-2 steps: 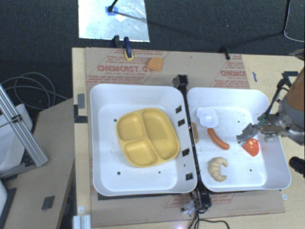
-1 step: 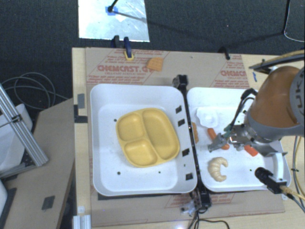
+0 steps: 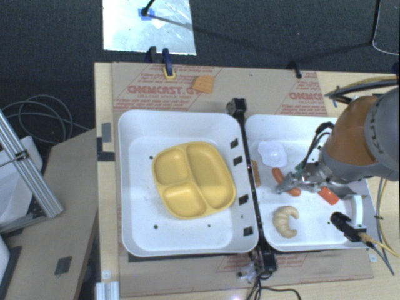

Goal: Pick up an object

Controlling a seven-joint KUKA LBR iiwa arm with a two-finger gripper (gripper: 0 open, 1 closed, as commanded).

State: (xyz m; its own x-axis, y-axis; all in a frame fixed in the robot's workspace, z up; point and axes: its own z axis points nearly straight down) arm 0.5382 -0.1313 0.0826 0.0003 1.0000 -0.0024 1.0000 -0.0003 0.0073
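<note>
pincer (image 3: 289, 186) low in right bin (image 3: 312, 242) | over orange carrot (image 3: 279, 176), perhaps touching | finger state unclear

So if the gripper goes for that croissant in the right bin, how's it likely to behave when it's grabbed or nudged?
The croissant looks like a stiff plastic toy, so probably light and rigid. Its curved, tapered shape may slip out of a pinch. Lying flat on the right bin, it should slide or spin rather than roll.
</note>
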